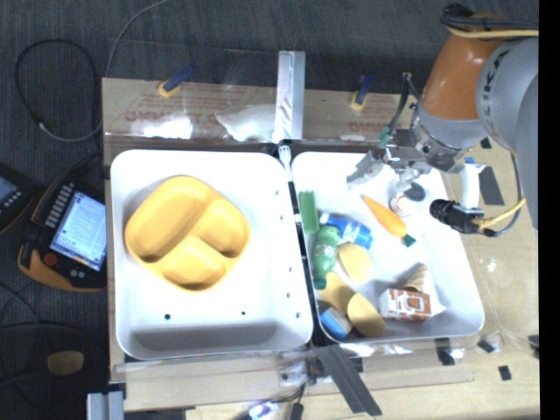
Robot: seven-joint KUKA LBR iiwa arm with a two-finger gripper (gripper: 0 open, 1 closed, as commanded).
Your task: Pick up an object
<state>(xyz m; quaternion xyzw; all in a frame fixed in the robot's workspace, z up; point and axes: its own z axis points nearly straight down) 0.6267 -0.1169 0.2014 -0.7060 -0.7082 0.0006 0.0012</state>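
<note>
No readable text anywhere on the bench.

The cardboard sheet behind the bins carries faint red printing, the small carton in the right bin has a printed face, and the handheld screen on the floor glows, all too blurred to read.

A handheld pendant with a lit screen lies on the dark floor left of the bench. Black cables loop above it. Blue clamps grip the cardboard sheet behind the bins, and a metal strip stands upright between them.
</note>
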